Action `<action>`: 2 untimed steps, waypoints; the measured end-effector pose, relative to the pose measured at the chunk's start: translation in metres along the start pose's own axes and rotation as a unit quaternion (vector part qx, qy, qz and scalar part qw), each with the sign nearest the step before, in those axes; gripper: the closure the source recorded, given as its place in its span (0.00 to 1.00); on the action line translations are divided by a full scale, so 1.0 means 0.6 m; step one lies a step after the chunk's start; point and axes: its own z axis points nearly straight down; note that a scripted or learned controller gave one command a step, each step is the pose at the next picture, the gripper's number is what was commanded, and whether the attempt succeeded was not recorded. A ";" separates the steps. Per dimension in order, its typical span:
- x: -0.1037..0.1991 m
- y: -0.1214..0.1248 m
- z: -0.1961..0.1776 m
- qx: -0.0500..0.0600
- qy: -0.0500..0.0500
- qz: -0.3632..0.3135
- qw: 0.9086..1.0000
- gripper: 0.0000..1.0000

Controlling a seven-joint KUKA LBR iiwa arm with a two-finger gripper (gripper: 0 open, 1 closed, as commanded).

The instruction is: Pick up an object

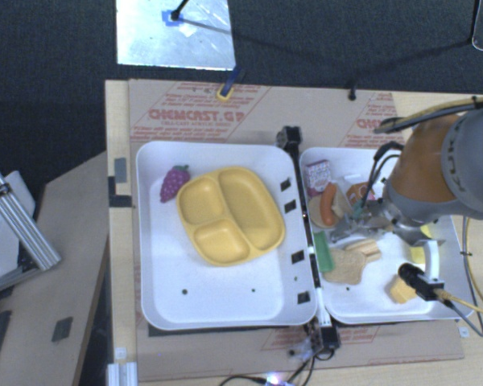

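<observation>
Since the task just says grab something, the likeliest pick looks like the orange-red toy hot dog (330,204), lying lengthwise front to back near the left wall of the right-hand white bin (338,310), just left of the metal two-finger gripper (356,225). Can't tell its grip from here. Over in the left white bin (157,296) there's a yellow three-compartment plastic plate (228,215) and a purple toy grape bunch (174,182), well away from the arm.
</observation>
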 end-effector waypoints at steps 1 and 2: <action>0.000 0.001 -0.019 -0.002 0.000 0.000 1.000 1.00; 0.012 0.007 -0.096 -0.003 -0.001 -0.002 1.000 1.00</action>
